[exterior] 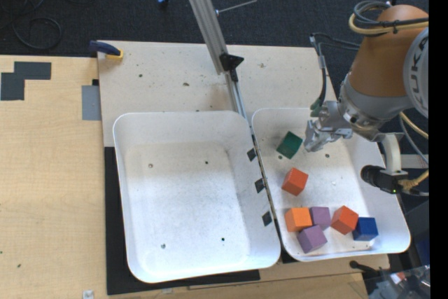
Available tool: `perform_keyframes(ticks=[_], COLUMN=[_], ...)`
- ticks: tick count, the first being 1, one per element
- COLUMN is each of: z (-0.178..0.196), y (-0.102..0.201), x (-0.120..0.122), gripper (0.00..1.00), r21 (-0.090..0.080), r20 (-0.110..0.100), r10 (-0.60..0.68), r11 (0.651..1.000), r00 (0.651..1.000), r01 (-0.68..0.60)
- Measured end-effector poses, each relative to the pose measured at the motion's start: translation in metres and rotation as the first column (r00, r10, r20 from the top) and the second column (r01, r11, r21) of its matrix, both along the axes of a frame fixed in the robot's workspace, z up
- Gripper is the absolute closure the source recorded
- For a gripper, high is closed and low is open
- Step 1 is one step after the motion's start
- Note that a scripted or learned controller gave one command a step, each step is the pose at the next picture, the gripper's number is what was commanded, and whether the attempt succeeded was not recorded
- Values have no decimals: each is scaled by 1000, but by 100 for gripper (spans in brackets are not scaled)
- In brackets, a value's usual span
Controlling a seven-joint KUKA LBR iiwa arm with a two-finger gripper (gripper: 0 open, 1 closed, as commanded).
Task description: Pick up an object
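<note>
The right bin [392, 234] holds several blocks. A green block [289, 145] lies near its back left, an orange-red block [295, 181] sits below it, and a cluster at the front has an orange block [299, 218], two purple blocks [312, 237], another orange-red block [344, 219] and a blue block [365, 227]. My gripper [315, 142] hangs low in the right bin just to the right of the green block, apart from it, with nothing seen between its fingers.
The left bin [133, 150] stands beside the right one, with black clips [259, 184] along the shared wall. A slanted aluminium post [207, 10] rises behind the bins. The arm's orange band [388, 52] looms over the right bin's back edge.
</note>
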State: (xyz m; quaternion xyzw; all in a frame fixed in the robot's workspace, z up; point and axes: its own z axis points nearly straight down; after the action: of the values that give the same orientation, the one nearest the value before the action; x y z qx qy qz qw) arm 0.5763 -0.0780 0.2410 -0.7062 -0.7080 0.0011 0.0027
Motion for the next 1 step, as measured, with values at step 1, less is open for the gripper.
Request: perform_keyframes(ticks=[1], z=[4], y=[40], x=[-19], gripper=[100], r21=[0], r20=[1], r10=[1], r11=[1000], r00=[1000], r01=[-1])
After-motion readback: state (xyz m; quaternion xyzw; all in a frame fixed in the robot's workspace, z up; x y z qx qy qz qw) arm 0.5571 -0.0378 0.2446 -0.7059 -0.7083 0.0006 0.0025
